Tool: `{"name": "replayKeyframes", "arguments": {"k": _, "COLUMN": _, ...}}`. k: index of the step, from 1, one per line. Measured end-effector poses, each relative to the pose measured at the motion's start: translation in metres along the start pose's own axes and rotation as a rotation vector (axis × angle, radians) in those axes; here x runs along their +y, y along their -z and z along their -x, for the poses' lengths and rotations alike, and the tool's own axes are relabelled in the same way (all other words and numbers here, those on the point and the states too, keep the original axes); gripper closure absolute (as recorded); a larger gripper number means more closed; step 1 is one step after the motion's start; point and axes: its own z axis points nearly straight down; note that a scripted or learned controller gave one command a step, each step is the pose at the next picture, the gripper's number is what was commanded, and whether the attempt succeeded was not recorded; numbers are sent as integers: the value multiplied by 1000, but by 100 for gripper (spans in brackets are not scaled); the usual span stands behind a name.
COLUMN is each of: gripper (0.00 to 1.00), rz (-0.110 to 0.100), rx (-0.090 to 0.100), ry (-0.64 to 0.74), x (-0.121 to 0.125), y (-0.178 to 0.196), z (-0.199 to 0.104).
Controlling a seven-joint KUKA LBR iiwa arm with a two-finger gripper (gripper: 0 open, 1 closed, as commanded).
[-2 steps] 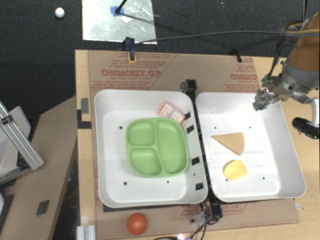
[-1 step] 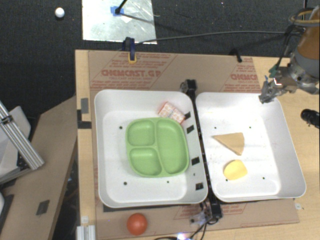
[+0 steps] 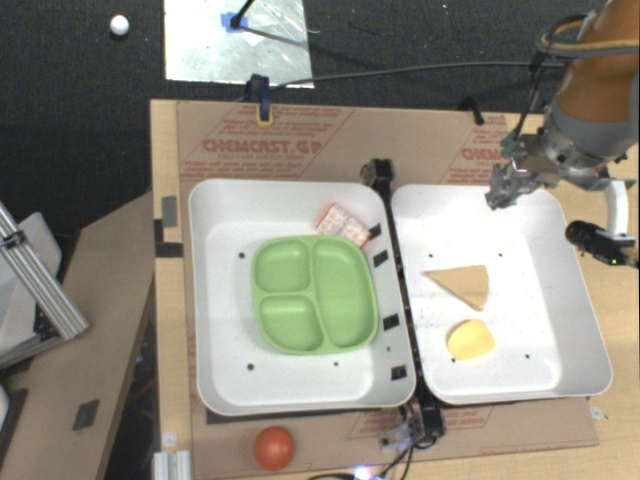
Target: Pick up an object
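tan wedge [image 3: 464, 285], yellow lump [image 3: 469, 340], right bin [image 3: 570, 298]

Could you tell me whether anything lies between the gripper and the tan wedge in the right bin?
Nothing visible does. The gripper hangs over the far part of the right bin; bare white floor separates it from the tan wedge. The yellow piece lies nearer the camera.

Arm [image 3: 590, 78] reaches in from right, claw [image 3: 503, 190] pointing down.

I can read red lettering, apparently "CHEMCAST GP", printed on the cardboard sheet [image 3: 290, 138] under the bins, repeated partly at its right corner, smaller print illegible.
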Motion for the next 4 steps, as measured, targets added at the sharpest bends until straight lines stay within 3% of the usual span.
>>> {"name": "replayKeyframes", "arguments": {"k": 1, "gripper": 100, "rz": 0, "rx": 0, "ry": -1, "x": 3, "y": -15, "z": -52}}
{"name": "replayKeyframes", "arguments": {"k": 4, "gripper": 100, "rz": -1, "rx": 0, "ry": -1, "x": -21, "y": -20, "z": -216}}
